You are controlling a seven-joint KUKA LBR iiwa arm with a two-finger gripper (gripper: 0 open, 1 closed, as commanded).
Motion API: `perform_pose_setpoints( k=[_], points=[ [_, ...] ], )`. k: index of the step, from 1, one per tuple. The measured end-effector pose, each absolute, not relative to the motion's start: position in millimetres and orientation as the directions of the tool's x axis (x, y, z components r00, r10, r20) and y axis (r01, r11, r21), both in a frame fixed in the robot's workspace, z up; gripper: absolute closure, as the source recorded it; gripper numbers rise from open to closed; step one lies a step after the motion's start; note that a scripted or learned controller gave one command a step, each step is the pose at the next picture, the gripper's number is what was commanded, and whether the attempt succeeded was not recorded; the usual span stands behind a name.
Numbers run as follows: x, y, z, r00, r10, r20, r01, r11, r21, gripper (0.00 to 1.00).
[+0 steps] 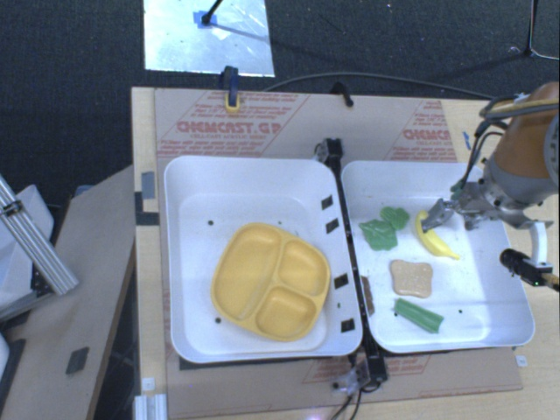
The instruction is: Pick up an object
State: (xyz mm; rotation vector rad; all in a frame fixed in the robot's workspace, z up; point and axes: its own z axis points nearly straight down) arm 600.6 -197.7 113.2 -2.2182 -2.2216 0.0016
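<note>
My gripper (436, 216) hangs over the right bin (490, 322), reaching in from the right below the orange band of the arm. Its tip is right at the upper end of a yellow toy banana (440, 244), which lies on the bin floor. A green leafy piece (383, 228) lies just left of the banana. Closer to the front are a tan slice of toast (411, 278) and a green stick-shaped piece (418, 315).
The left bin (201, 199) holds a yellow divided plate (271, 280). A black divider (347, 261) with clips runs between the bins. A black part of the arm (525, 267) juts over the right bin's right rim.
</note>
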Motion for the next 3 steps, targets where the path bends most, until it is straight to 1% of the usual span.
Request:
perform_pose_setpoints(
  k=[1,2,3],
  points=[
    [602.5,-198.7,127.7,-0.002,1.000,-0.002,1.000,0.002,0.005,1.00],
    [601.3,-188.9,181.5,-0.005,1.000,-0.002,1.000,0.005,0.007,1.00],
    [604.8,-187.5,225.7,-0.005,1.000,-0.002,1.000,0.005,0.007,1.00]
  ],
)
